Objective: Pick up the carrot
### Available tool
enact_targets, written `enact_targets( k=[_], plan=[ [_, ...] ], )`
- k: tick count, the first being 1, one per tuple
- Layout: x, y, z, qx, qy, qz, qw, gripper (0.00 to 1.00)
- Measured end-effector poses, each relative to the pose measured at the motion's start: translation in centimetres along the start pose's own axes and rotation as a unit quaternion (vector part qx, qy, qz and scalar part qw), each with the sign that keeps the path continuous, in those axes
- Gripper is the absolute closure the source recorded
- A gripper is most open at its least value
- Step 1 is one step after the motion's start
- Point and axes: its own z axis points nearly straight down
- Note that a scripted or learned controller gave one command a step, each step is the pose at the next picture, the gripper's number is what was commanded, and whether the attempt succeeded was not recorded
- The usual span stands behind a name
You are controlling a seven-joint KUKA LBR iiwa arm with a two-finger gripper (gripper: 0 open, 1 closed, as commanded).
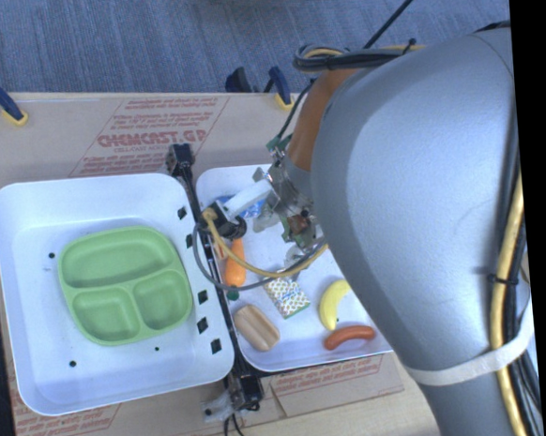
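Observation:
The carrot (234, 262) is a small orange piece lying lengthwise against the left wall of the right bin (251, 178), just below the robot's black cylinder. My gripper (297, 231) hangs over the middle of the right bin, to the right of the carrot and a little apart from it. The big grey arm covers the right part of that bin. Nothing is visibly held in the gripper.
Near the right bin's front lie a tan bun (255, 327), a green patterned packet (287, 298), a yellow banana (334, 303) and a red sausage (350, 336). A green divided plate (123, 285) sits in the left bin (19, 213).

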Motion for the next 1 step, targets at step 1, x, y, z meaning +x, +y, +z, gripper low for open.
enact_targets(
  k=[1],
  plan=[
    [-0.74, 5.46, 3.95, 0.001, -0.001, -0.002, 1.0000, 0.00]
  ],
)
